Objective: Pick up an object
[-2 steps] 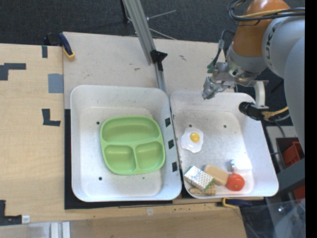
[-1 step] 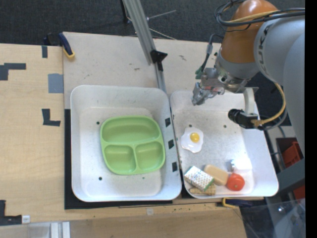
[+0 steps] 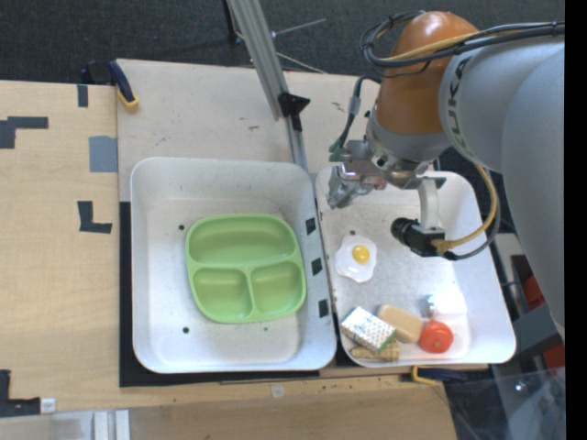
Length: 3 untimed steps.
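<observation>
Left bin [image 3: 147,246] is mostly taken up by the green divided plate [image 3: 246,267], with bare floor only around its edges. Right bin [image 3: 495,333] has open floor in the middle, past the fried egg [image 3: 357,258]. The near end is crowded: small box [image 3: 369,329], tan block [image 3: 401,323] and red tomato [image 3: 437,337] sit close together. The claw [image 3: 341,191] hangs over the far left corner.

Robotics lab: arm [image 3: 495,90], bench bins [image 3: 147,246]

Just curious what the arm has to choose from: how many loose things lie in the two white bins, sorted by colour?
Green: 1, the divided plate
White and yellow: 1, the fried egg
Red: 1, the tomato
Tan: 1, the block
Green and white: 1, the small box
Total: 5
</observation>
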Each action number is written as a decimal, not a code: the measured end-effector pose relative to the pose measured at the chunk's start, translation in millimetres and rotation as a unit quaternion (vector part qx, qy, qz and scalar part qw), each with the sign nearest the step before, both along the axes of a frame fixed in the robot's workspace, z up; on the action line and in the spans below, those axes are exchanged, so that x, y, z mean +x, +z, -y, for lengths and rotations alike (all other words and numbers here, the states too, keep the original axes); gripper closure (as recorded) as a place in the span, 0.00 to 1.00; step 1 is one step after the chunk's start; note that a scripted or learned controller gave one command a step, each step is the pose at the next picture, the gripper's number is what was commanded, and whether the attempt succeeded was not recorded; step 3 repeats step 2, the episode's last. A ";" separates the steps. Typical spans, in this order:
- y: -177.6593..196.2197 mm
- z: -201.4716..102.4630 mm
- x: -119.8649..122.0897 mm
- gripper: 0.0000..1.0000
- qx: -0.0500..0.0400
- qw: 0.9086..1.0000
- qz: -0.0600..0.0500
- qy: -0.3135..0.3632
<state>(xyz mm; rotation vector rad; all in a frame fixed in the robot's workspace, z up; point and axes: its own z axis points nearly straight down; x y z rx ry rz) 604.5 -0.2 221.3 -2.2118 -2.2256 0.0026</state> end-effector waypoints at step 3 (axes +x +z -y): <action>4.4 -89.9 -71.7 1.00 0.000 1.000 -0.001 0.000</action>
